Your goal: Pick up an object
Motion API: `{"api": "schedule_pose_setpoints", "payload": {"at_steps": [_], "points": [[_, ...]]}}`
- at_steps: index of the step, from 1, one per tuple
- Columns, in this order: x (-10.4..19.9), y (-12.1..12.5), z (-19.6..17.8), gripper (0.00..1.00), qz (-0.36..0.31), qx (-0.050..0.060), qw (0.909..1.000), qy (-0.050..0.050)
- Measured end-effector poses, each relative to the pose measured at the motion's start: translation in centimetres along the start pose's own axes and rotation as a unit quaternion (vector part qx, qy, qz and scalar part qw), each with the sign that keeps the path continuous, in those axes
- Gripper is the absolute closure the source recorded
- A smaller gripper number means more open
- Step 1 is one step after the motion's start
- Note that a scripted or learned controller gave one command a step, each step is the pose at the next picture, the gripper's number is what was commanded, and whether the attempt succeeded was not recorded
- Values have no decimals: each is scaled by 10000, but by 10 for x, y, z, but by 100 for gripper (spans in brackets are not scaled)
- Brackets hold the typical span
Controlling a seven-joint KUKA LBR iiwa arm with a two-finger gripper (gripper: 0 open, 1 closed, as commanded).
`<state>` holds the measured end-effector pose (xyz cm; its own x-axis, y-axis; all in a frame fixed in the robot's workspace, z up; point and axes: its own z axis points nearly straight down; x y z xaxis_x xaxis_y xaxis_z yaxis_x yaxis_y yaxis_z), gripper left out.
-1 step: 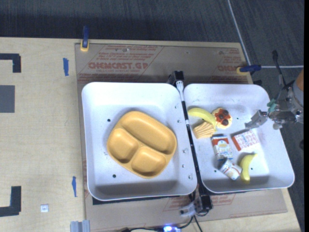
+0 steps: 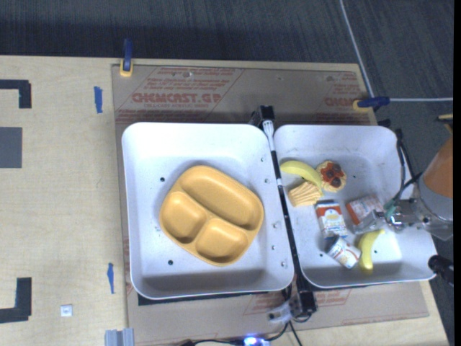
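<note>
The right bin (image 2: 374,139) holds several small things. A yellow banana (image 2: 300,171) lies at its upper left, beside a ridged tan wafer (image 2: 305,192) and a round red-topped pastry (image 2: 332,174). Lower down are a red-and-white carton (image 2: 330,218), a crinkled red packet (image 2: 362,209), a small can on its side (image 2: 343,251) and a second banana (image 2: 369,247). My gripper (image 2: 395,216) comes in over the bin's right rim, just right of the red packet and above the second banana. Nothing shows in its grasp.
The left bin (image 2: 144,150) carries a yellow three-compartment tray (image 2: 210,213). A black divider (image 2: 277,186) runs between the bins. A dark cable (image 2: 403,168) curves along the right bin's right wall. The grey arm with its orange band (image 2: 441,175) stands at the right edge.
</note>
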<state>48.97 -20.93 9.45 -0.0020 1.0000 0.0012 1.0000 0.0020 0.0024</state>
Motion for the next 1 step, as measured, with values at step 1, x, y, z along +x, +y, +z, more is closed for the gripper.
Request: {"api": "schedule_pose_setpoints", "payload": {"at_steps": [1], "points": [[-1,0,-10,100,10,-14,10000,-13]]}}
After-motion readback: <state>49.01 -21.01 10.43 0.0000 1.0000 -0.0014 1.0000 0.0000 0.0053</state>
